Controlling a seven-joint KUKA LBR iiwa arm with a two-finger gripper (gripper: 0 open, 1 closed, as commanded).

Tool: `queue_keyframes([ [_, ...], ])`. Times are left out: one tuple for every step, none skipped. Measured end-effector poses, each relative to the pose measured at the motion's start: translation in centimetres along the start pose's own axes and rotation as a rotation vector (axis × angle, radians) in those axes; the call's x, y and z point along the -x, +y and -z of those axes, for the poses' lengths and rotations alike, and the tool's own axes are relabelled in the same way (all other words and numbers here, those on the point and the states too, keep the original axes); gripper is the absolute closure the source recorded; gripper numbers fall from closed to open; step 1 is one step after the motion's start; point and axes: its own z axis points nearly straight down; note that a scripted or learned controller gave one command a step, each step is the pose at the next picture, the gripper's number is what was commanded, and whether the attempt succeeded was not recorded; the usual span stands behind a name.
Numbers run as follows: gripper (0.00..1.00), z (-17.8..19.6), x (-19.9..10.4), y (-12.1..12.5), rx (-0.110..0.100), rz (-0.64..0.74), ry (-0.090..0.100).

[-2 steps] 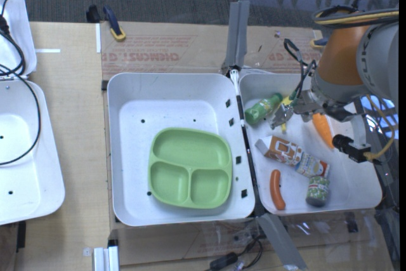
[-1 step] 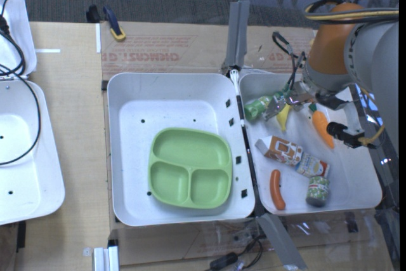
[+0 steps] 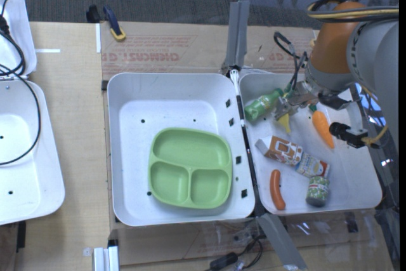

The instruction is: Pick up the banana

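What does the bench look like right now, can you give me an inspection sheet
Surface: two white bins side by side, left bin, right bin.
Job's things: banana in the right bin's far part, mostly covered by the end effector.
Clutter: green divided plate in the left bin; green bottle, carrot, juice carton, sausage, small green can in the right bin.
Grippers: end effector low over the banana.
Cables: black cable at the wrist.
Surroundings: cardboard sheet behind the bins.

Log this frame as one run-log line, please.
gripper low in right bin, at banana beside green bottle | grasp: cannot tell | carrot, sausage lying apart | green plate in left bin
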Motion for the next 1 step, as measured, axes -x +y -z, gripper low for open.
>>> queue_keyframes([
  [1.00, 9.51, -7.79, 4.25, 0.016, -0.163, -0.003],
])
